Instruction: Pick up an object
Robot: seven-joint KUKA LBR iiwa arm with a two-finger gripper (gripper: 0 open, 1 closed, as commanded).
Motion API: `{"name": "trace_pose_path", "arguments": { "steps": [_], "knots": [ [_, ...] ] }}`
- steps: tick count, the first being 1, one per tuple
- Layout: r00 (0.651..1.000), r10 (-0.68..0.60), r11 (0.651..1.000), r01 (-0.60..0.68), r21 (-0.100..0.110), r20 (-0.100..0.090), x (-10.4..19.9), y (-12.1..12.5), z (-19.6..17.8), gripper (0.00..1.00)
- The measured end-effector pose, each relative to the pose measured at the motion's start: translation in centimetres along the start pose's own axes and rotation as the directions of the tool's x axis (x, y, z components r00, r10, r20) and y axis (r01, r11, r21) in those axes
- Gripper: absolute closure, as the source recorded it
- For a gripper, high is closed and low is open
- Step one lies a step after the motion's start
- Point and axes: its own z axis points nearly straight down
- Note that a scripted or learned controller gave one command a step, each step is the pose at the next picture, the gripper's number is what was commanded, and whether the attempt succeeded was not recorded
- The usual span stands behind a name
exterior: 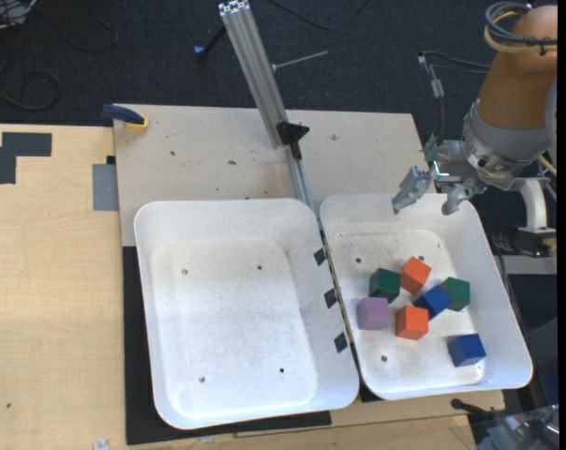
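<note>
Several small blocks lie in the right bin (508,364): a dark green one (385,283), two orange ones (415,274) (412,322), a purple one (373,312), two blue ones (435,300) (467,349) and a green one (457,292). My gripper (430,193) hangs over the bin's far edge, above and behind the blocks. Its two fingers are spread apart with nothing between them.
The left bin (231,317) sits beside the right one, with black clips along the shared rim. A slanted aluminium bar (261,78) rises behind the bins. A blue-and-yellow tool (126,115) lies at the board's far left corner.
</note>
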Motion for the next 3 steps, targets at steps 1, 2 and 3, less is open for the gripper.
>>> {"name": "trace_pose_path", "arguments": {
  "steps": [1, 2, 3],
  "knots": [
    [1.000, 0.000, 1.000, 0.000, -0.005, 0.001, 0.0, 0.1, -0.3, 0.00],
    [1.000, 0.001, 1.000, -0.001, 0.002, 0.000, 0.7, -0.5, 5.9, 0.00],
    [1.000, 0.003, 1.000, -0.003, 0.001, 0.001, 0.2, -0.6, 10.4, 0.00]
  ]
}}
